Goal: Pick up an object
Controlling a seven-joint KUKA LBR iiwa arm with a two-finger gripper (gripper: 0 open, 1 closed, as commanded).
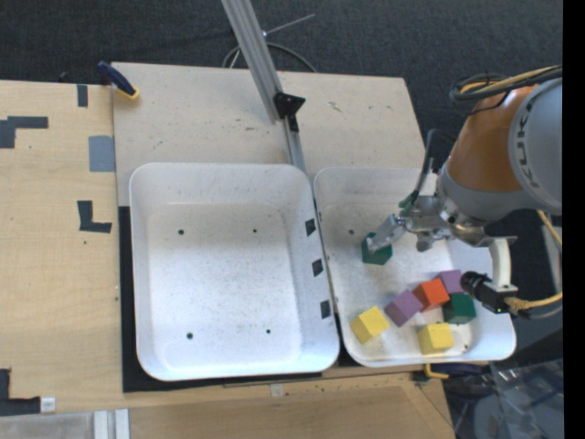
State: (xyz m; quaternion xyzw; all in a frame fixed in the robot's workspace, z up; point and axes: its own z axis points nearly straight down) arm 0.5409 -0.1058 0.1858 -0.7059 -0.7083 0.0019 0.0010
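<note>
My gripper (402, 236) hangs over the right bin (352, 186), near its middle. A dark green block (376, 250) sits right at the gripper's lower left tip; whether it is gripped or just touched cannot be made out. Several more blocks lie in the bin's front part: a yellow block (370, 323), a purple block (402, 306), an orange block (431, 293), a lilac block (452, 280), a second green block (461, 308) and a second yellow block (436, 337).
The left bin (146, 190) stands beside the right one, sharing a raised rim between them. A slanted metal pole (251, 39) rises from the back of the bench. The arm's orange and grey wrist (498, 158) fills the right side.
</note>
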